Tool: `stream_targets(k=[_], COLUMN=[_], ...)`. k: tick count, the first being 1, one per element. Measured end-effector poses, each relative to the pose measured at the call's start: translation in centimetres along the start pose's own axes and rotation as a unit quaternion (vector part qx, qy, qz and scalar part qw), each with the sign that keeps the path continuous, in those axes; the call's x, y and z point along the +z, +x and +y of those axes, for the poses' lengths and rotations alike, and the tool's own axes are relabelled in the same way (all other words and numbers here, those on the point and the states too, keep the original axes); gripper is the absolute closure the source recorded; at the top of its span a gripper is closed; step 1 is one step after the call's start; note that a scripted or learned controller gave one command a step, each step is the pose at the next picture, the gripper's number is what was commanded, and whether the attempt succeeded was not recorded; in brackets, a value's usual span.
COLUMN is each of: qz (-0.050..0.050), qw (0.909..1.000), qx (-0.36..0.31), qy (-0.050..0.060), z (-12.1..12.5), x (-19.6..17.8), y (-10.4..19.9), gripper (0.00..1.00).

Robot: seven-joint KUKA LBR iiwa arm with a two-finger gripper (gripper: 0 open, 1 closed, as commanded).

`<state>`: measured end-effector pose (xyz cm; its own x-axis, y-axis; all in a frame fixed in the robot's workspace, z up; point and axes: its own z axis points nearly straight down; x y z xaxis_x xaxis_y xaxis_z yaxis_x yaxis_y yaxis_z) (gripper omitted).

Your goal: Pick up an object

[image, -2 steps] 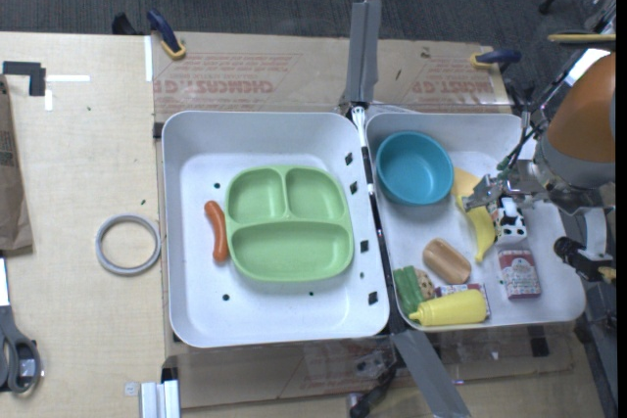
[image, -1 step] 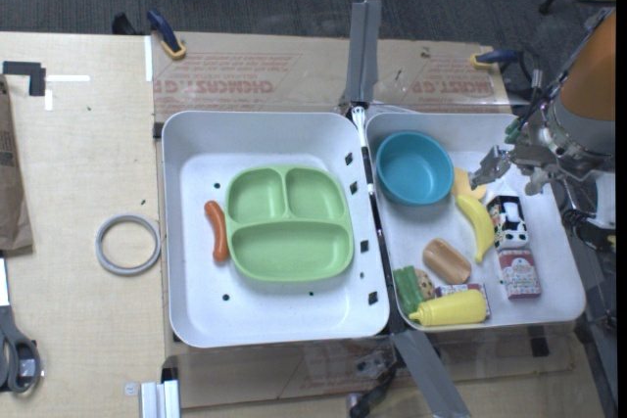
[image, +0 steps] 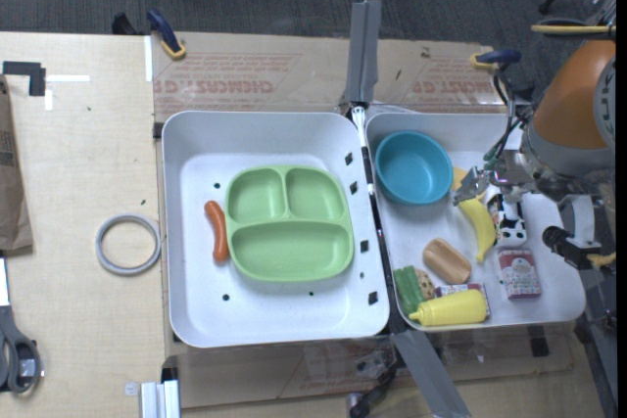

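Note:
In the right bin [image: 563,308] my gripper [image: 482,183] hangs low over the upper end of a yellow banana [image: 481,225], just right of a blue bowl [image: 413,167]. The grey arm with its orange band [image: 578,98] comes in from the right above it. Whether the gripper touches the banana is unclear. A tan bun [image: 447,260], a yellow mustard bottle [image: 453,309], a green packet [image: 409,287], a red and white box [image: 518,274] and a small black and white item [image: 509,223] lie around it.
The left bin [image: 186,240] holds a green divided plate [image: 289,222] and an orange sausage-shaped toy [image: 217,230]. A grey ring [image: 127,243] lies on the bench at left. A grey post [image: 364,54] stands behind the bins' shared wall.

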<state>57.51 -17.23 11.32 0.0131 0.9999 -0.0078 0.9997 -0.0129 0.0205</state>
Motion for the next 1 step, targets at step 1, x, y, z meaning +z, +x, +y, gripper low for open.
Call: stream_targets(k=[1], qz=[0.006], qw=[0.9906], qx=[-0.136], qy=[0.011], z=[-8.24], x=[2.02], y=[7.79], gripper=[0.00])
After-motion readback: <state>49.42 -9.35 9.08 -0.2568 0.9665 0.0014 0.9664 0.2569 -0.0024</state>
